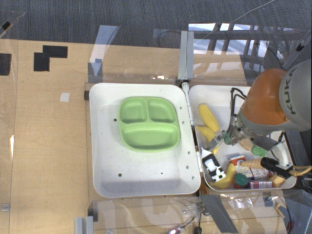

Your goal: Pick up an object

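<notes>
The gripper (226, 138) is lowered into the right bin (222, 94); its opening cannot be told. A yellow corn cob (208, 116) (long axis slanting toward the bin's far-left corner) is seen just left of it.

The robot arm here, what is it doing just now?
The arm reaches in from the right and has its gripper low in the right bin, among small objects. It is beside a yellow corn cob. I cannot see that it holds anything. The left bin contains a green divided plate, which nothing touches.
</notes>
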